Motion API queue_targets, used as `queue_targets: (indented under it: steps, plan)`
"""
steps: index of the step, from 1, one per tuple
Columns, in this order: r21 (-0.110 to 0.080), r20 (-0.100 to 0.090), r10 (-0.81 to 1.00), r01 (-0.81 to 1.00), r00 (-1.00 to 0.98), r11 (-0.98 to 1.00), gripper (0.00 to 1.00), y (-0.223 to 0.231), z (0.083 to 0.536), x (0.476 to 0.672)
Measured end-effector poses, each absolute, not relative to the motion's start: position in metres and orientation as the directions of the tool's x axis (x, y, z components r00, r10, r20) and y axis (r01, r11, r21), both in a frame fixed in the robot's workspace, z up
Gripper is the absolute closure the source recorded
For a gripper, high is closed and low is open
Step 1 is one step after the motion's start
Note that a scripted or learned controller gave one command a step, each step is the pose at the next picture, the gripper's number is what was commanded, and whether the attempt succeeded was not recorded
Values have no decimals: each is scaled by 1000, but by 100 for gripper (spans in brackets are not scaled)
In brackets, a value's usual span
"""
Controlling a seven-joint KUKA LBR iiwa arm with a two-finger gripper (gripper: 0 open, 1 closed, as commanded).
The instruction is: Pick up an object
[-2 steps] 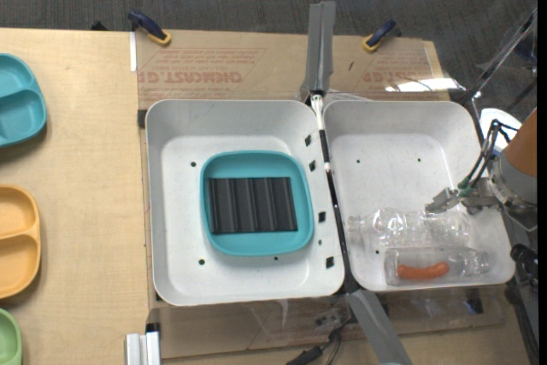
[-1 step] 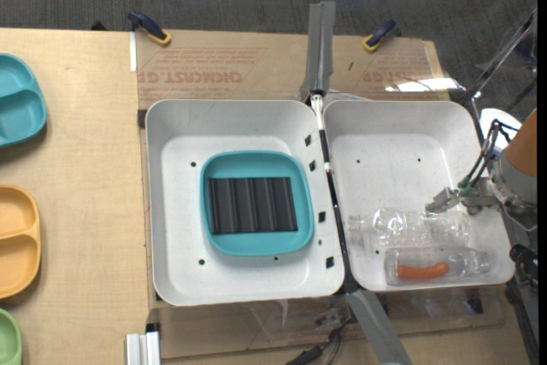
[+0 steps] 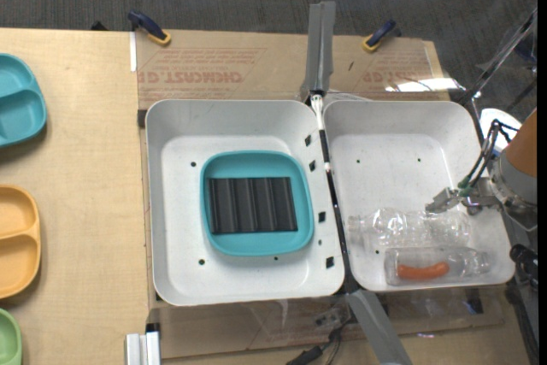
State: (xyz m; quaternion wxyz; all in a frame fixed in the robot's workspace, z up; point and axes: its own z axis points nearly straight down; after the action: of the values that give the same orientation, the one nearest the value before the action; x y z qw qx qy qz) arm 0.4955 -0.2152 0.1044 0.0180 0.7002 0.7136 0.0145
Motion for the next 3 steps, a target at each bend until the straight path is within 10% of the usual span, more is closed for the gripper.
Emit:
queue_targets:
  steps: [1, 2, 3]
  plan:
    - [46, -7, 999, 998, -38, 38, 0, -215, 104, 496]
    - [3, 1, 936, 936, -351, 351, 0, -219, 93, 547]
    - [4, -3, 935, 935, -354, 354, 100, -220, 103, 548]
